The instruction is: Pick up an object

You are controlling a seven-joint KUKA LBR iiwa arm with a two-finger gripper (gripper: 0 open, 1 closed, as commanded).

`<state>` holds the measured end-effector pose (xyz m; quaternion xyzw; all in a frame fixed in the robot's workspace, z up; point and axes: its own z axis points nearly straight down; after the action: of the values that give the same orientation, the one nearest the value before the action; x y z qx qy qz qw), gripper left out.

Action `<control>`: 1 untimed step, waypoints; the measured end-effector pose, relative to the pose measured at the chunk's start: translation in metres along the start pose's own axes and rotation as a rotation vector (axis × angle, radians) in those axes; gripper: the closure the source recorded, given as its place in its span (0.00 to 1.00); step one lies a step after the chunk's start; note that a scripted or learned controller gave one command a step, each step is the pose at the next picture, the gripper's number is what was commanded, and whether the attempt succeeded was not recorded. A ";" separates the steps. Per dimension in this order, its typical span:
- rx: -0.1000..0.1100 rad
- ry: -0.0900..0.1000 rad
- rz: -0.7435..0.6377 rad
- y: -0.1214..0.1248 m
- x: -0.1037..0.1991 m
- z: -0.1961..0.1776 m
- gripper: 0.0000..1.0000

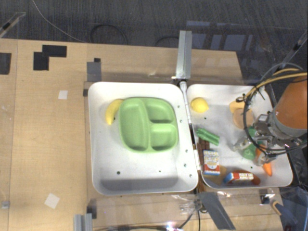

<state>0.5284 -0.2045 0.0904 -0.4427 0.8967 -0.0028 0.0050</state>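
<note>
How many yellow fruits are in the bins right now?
2: a banana in the left bin, tucked against the green tray, and a lemon in the right bin's far-left corner. The arm may hide others.

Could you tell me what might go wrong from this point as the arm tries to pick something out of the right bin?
1. The gripper sits low among crowded things, a small green item and an orange carrot-like piece, so it may nudge or catch two at once.
2. Its target lies close to the right bin wall, which may block the approach.
3. The looping cables hang over the bin and could snag.
</note>
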 end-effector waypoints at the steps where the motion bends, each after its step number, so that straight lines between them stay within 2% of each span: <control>1: 0.015 -0.012 0.003 -0.003 -0.005 -0.015 1.00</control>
<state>0.5342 -0.2025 0.1050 -0.4411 0.8973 -0.0068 0.0138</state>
